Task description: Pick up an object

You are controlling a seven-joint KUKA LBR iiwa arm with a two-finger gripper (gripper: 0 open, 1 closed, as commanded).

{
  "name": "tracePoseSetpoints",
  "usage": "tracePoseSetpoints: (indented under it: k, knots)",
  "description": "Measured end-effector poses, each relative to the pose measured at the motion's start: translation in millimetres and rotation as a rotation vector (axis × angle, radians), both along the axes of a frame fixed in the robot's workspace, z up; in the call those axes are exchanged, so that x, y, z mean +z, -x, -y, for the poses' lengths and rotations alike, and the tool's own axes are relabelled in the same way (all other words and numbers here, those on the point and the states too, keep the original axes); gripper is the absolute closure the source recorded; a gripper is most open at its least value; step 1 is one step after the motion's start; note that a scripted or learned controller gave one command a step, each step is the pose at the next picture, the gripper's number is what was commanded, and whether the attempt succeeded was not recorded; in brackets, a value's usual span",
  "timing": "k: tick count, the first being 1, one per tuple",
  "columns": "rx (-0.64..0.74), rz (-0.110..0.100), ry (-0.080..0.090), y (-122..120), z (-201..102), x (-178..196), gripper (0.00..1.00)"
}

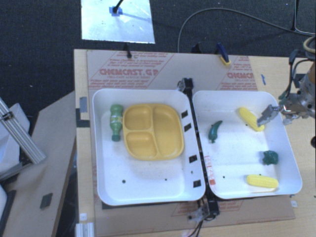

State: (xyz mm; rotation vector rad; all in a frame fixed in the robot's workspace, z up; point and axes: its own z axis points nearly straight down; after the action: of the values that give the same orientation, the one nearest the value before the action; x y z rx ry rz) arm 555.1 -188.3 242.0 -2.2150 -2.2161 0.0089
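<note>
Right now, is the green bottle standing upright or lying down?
Lying down. The bottle rests on its side on the left bin's floor, its full length showing, cap toward the near end, beside the yellow tray.

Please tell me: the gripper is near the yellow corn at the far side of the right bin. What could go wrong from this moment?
1. The gripper hangs at one end of the upper corn, not over its middle, so a grasp may slip off the rounded toy.
2. This corn lies near the right bin's far wall and right rim, so the fingers might knock the rim while descending.
3. A push could roll the corn toward the green pepper.
</note>
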Motion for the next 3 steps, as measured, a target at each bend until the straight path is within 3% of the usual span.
tracePoseSetpoints:
  k: [1,3]
  knots:
    - [0.003,0.012,0.003,-2.5,-0.6,6.7,0.0]
    - [0.001,0.01,0.002,-12.3,4.9,-111.8,0.0]
